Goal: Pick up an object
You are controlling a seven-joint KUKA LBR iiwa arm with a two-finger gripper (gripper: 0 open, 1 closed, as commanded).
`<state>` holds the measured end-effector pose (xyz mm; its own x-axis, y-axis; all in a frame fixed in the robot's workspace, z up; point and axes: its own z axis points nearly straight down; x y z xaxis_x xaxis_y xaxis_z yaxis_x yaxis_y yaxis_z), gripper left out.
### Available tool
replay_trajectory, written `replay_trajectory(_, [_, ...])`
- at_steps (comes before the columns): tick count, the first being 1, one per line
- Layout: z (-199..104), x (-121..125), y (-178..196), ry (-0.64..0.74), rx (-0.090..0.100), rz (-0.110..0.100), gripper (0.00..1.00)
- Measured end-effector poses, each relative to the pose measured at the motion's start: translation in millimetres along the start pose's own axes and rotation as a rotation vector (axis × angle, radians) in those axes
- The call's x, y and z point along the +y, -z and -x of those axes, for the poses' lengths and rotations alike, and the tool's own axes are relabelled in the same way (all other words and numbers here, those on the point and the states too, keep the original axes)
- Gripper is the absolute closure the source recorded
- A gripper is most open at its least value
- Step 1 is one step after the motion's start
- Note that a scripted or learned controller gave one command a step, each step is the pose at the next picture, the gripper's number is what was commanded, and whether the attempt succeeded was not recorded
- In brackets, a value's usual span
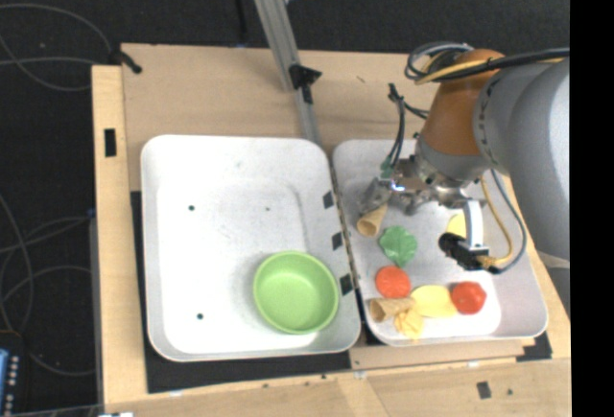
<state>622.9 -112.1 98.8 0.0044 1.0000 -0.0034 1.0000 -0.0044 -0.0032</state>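
My gripper (389, 196) hangs low over the upper left part of the right bin (523, 305). A tan cone-shaped piece (370, 218) lies right under its tip, touching or nearly touching it. Just below that sits a green lumpy toy (397, 243). Toward the bin's front edge are an orange-red ball (391, 282), a yellow piece (432, 300), a red piece (467, 296) and a small tan and yellow piece (398, 315).
A green bowl (295, 291) stands in the front right part of the left bin (192, 175). A slanted metal pole (278, 32) rises behind the bins. The grey arm with its orange band (460, 113) covers the right bin's far side.
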Motion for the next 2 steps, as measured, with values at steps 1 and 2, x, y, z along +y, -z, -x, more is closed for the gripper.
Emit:
replay_trajectory(1, [0.2, 1.7, 13.5, -0.005, 0.002, 0.006, 1.0])
replay_trajectory(2, [4.6, 2.1, 77.9, -0.001, 0.003, 0.01, 1.0])
